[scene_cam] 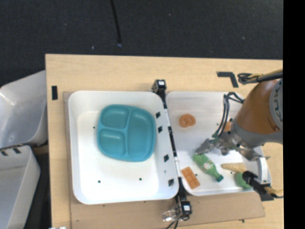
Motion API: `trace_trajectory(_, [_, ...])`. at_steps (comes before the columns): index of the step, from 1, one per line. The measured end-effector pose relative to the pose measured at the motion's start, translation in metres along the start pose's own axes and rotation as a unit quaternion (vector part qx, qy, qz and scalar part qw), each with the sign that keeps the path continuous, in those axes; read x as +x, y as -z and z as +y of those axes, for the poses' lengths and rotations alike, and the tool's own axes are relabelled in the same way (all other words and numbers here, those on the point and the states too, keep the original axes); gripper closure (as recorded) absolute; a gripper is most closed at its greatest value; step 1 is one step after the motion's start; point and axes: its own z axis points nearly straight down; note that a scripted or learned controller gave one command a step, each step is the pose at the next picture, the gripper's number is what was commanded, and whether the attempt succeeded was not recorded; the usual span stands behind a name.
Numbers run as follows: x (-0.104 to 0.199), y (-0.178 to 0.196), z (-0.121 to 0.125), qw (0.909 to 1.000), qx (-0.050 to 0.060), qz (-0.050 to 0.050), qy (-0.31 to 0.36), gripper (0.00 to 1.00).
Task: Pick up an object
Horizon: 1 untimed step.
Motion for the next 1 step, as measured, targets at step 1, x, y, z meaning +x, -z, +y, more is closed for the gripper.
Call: trace_trajectory(1, [-0.0016,0.013,0.0019,1.0,-0.003,-0.001,-0.003,1.0])
